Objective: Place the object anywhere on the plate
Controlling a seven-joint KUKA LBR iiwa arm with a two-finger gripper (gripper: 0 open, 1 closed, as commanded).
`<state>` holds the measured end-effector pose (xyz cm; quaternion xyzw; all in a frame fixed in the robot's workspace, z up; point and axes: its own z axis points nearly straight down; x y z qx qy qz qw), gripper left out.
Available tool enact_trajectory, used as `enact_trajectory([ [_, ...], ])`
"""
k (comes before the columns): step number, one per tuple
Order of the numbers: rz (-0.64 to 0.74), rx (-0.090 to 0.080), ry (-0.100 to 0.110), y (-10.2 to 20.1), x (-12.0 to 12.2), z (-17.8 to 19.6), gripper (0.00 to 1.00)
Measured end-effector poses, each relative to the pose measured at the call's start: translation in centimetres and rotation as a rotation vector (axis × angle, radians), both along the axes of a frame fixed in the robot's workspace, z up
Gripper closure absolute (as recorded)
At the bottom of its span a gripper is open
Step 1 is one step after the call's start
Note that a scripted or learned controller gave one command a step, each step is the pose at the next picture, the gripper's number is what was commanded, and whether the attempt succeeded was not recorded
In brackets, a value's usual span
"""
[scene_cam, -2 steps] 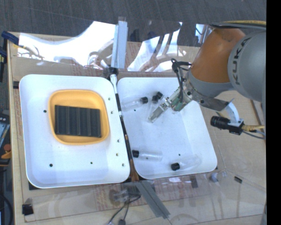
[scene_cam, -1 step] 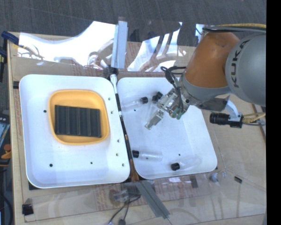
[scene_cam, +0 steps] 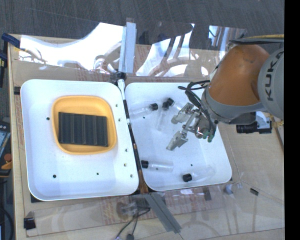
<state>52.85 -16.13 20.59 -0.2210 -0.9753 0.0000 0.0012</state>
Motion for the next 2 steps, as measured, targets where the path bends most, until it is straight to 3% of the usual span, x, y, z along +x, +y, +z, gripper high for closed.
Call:
enact_trajectory([
  [1, 0.106, 0.0, -0.001, -5.0, -2.1, -1.1, 0.0],
  [2, 0.312, -0.003, -0.006, -3.7, 0.8, 10.5, 0.0],
])
